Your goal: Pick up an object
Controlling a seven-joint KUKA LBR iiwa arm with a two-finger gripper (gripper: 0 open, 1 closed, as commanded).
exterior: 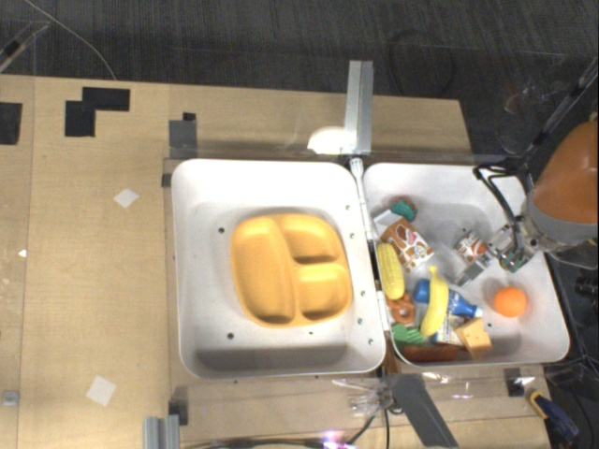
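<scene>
in the left bin (201,251) i saw a yellow tray (288,267), untouched. the right bin (552,330) held the toys: a corn cob (389,271) and a banana (433,303) on its left side, an orange ball (509,301) on the near right. i judged the step to be the reach, nothing lifted yet. the pincer (493,253) hung low just beside a small wrapped item (470,248), far of the ball; whether it was open or gripping i could not tell. next it needed to settle squarely over one toy and close.
</scene>
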